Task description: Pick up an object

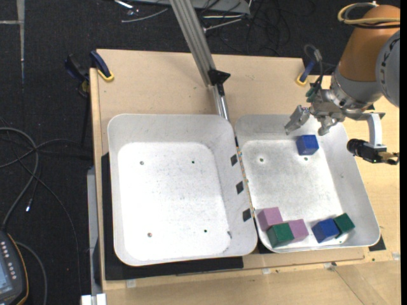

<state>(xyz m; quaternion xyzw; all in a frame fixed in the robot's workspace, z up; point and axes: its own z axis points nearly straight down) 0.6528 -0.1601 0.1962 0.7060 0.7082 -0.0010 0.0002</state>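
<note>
My fingers (311, 121) are spread just above the blue cube (307, 145); nothing seems gripped yet, lifting remains.

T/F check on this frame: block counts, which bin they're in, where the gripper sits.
1. All blocks lie in the right bin. True.
2. The left bin holds a green block. False: no block lies in it.
3. Two blue blocks are in view. True: one blue block near the gripper, another blue block at the near edge.
4. The gripper hovers over the left bin. False: it is over the right bin's far end.
</note>
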